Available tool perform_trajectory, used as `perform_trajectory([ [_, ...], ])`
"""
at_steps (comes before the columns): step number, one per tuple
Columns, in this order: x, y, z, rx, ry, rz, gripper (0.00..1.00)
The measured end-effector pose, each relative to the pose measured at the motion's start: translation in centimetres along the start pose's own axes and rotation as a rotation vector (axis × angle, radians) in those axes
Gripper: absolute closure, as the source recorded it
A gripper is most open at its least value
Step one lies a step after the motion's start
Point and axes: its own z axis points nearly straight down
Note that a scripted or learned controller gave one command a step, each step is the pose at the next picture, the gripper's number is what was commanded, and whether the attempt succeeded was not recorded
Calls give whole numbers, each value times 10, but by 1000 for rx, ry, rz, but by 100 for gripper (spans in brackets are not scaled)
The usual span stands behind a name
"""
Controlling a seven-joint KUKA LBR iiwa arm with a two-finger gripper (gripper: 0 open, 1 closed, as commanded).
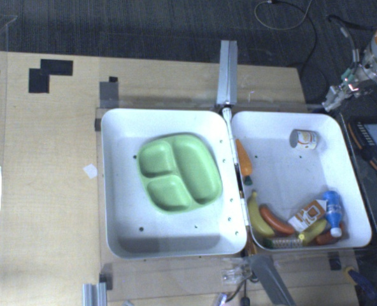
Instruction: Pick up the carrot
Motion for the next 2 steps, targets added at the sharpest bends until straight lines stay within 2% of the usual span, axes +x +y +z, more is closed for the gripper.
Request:
perform_trajectory([
  [2,0,5,-27,-16,-10,-8,100],
])
